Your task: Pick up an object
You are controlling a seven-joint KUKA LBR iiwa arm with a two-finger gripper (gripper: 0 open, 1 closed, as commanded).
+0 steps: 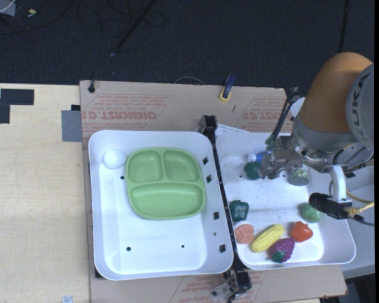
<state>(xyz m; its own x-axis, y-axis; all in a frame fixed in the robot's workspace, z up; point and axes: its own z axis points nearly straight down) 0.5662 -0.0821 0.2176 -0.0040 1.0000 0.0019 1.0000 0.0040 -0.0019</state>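
Arm's bulk is hiding the far right bin (341, 257) corner; gripper (273, 167) is hovering by a dark green toy (252, 170), grip state I can't tell. Veggies are crowding the near edge, middle's sitting open.

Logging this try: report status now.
Gripper low in right bin, beside dark green object. Nothing seen between fingers. Corn, other toys lie nearer front.

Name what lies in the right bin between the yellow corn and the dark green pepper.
In the camera view, a pale orange-pink piece lies between the yellow corn and the dark green pepper, close beside both, in the right bin.
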